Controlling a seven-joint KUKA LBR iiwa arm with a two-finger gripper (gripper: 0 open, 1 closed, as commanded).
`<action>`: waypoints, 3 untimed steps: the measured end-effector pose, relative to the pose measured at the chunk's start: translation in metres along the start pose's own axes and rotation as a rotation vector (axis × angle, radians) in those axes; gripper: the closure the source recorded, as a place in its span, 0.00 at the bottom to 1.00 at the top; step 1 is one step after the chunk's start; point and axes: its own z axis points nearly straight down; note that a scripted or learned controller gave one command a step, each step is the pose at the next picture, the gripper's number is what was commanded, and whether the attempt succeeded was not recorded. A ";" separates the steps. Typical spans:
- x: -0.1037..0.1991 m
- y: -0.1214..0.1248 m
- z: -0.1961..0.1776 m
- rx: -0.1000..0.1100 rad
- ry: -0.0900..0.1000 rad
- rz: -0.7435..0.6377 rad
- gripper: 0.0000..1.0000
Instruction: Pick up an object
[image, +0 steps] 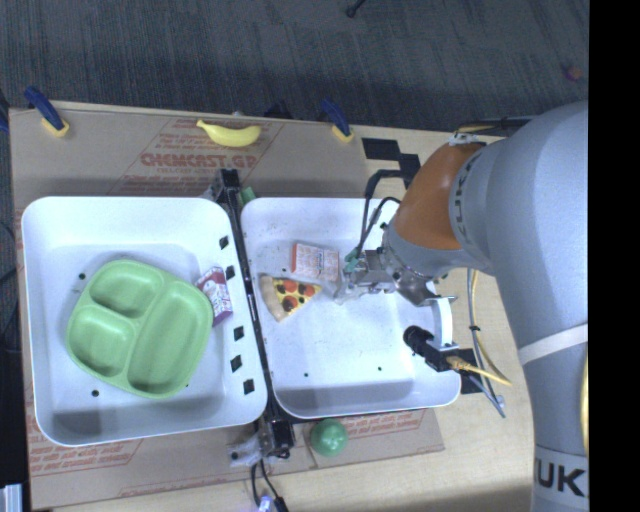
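My gripper (352, 283) hovered low in right bin (330, 385) | finger state: cannot tell | pizza slice (288, 295) at 9 o'clock, likely target | nothing held.

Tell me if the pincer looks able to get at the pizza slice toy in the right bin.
Probably yes. The pincer hangs just right of the pizza slice toy, with bare bin floor between them.

Green tray (140, 325), yellow banana (229, 132), white bins (60, 225).
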 end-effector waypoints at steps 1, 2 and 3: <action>-0.033 -0.059 -0.089 -0.002 -0.002 0.002 1.00; -0.003 -0.092 -0.123 -0.002 0.000 0.001 1.00; -0.003 -0.092 -0.123 -0.001 0.000 0.001 0.00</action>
